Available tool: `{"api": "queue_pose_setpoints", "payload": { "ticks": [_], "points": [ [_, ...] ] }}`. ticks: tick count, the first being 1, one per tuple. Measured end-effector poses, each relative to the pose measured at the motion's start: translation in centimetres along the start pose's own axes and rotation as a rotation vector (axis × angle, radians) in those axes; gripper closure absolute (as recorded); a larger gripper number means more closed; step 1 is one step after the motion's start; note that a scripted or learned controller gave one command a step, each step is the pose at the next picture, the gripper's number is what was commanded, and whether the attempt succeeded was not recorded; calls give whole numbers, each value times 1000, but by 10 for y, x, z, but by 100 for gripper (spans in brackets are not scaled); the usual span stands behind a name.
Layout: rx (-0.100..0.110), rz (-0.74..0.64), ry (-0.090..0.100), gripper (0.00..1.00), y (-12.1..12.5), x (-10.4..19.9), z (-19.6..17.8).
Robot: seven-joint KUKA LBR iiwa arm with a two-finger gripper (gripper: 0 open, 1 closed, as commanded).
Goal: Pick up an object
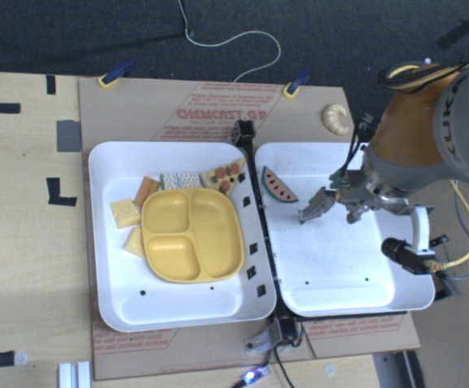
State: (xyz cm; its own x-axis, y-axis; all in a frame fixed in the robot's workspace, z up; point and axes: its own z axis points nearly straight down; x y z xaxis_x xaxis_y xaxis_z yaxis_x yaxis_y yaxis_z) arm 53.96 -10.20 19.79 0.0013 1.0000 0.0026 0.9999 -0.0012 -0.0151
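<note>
A: Where does the tool point(330, 207) sit right now?

B: Over the right bin point(331, 293), hanging above its bare white floor. Its 2 fingers point(314, 209) look spread apart, with nothing between them.

A: And the closest thing to pick?

B: The watermelon slice point(278, 187), just up and to the left of the tool, lying flat near the divider between the 2 bins. It is near the fingers but not touching them.

A: What could spoil the grab?

B: I judge 3 risks. First, the slice is thin and flat, so the fingers may close above it or skid over it and come up with nothing. Second, it lies close to the bin wall and the black divider point(253, 208); a finger coming down on that side could strike the rim or shove the slice against it instead of straddling it. Third, if the tool simply drops where it hangs, it closes on bare floor.

A: Anything further left of the tool?

B: The left bin point(109, 297) holds a yellow divided plate point(192, 234), with small toy food pieces point(141, 194) crowded behind and beside it. The plate is wide and smooth, likely too broad for the fingers, and the crowded pieces could get nudged rather than gripped.
</note>
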Motion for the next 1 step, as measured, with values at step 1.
{"api": "queue_pose_setpoints", "payload": {
  "ticks": [1],
  "points": [
    [-12, -3, -1, 0, 3, 0, -6]
  ]
}}
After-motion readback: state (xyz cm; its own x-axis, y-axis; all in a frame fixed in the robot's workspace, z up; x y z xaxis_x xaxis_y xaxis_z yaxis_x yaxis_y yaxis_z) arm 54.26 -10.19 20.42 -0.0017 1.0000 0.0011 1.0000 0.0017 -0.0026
